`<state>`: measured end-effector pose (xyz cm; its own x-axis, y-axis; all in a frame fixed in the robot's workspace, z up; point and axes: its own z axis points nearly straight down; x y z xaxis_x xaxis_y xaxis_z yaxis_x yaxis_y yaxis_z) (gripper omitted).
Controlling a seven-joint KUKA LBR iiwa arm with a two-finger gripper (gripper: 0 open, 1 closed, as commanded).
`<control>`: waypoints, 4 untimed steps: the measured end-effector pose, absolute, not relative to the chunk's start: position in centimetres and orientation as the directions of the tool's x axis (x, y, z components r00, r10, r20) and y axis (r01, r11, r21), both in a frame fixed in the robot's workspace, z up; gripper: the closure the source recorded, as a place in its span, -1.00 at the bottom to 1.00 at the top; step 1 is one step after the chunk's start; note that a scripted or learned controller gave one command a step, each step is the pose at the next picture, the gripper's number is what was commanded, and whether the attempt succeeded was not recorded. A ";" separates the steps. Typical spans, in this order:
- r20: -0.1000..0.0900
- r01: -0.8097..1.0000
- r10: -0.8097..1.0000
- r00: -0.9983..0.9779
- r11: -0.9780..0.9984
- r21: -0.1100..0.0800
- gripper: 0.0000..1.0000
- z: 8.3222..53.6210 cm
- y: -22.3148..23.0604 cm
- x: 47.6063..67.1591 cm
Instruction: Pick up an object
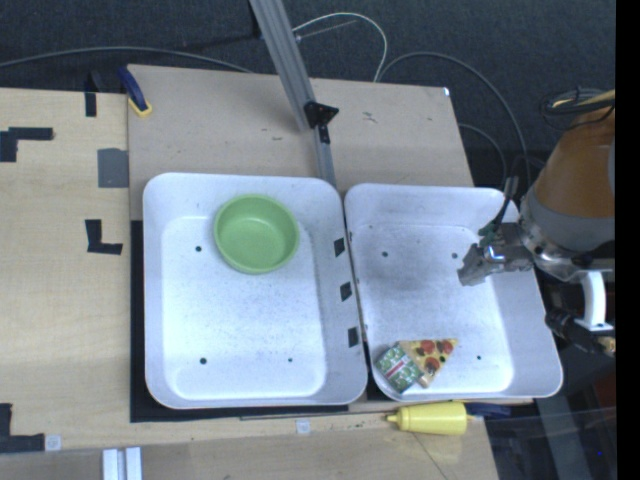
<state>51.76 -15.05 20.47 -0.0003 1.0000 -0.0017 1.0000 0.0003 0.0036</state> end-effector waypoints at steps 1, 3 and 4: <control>-0.001 1.000 1.000 -0.003 0.003 0.005 1.00 26.3 -14.2 51.6; 0.001 1.000 1.000 -0.006 0.006 -0.001 1.00 25.2 -4.9 53.3; 0.001 1.000 1.000 -0.007 0.007 -0.004 1.00 24.1 0.8 53.9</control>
